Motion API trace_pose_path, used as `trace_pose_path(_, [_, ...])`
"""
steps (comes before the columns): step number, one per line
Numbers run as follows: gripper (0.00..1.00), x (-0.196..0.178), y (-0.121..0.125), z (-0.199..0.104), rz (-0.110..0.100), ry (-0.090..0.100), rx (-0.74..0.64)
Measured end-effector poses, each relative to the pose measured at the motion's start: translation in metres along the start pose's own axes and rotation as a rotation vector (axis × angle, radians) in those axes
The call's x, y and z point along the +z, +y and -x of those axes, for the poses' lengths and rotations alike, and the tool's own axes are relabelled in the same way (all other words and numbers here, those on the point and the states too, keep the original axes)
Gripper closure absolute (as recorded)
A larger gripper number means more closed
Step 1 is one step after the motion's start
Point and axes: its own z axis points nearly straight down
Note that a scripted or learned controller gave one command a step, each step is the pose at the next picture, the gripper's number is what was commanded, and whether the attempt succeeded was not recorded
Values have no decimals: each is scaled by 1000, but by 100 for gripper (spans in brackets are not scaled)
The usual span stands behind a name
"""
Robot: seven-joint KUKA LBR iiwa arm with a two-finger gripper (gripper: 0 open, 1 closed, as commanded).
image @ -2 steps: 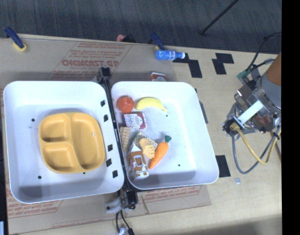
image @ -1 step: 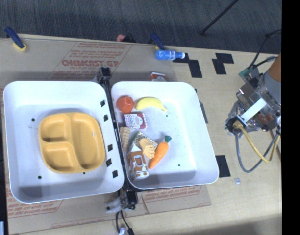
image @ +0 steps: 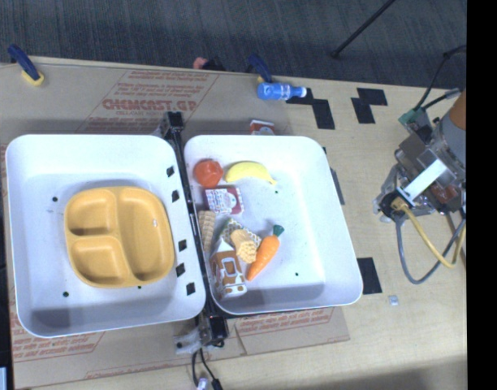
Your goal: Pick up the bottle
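Note:
A brown and white bottle (image: 228,271) lies on its side in the right bin (image: 321,218), near the bin's front left corner. It touches a waffle-like piece (image: 242,242) and sits next to an orange carrot (image: 265,254). My gripper (image: 401,197) is off to the right of the right bin, over the bare bench and well away from the bottle. Nothing is visibly held in it.
The right bin also holds a red tomato (image: 207,171), a yellow banana (image: 248,171) and a red and white packet (image: 222,199). The left bin (image: 37,177) holds a yellow divided tray (image: 118,236). A small blue bottle-like object (image: 274,92) lies on the bench behind the bins. Cables (image: 427,250) trail at the right.

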Motion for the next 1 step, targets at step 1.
trace_pose_path(1, [100, -10, 0, 0, -3, -2, -9])
